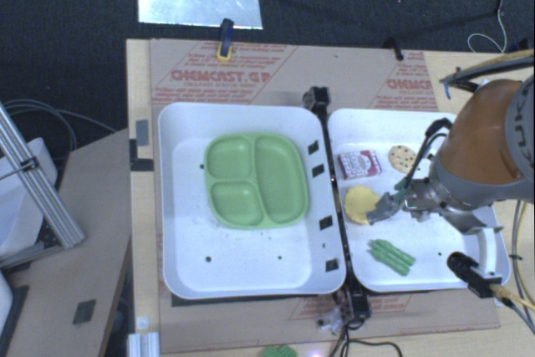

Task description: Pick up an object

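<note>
Over the right bin my hand hovers beside the yellow piece — its grip I cannot tell; I'd centre over it, then descend straight.

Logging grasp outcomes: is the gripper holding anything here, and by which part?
Nothing visibly held. The gripper sits low in the right bin, at the edge of the yellow item, but no object shows between its fingers. A hold cannot be confirmed.

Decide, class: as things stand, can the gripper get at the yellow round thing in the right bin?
Probably yes. The gripper sits just beside the yellow round thing in the right bin, with nothing lying on it or between them. The red packet and green beans lie apart from it.
</note>
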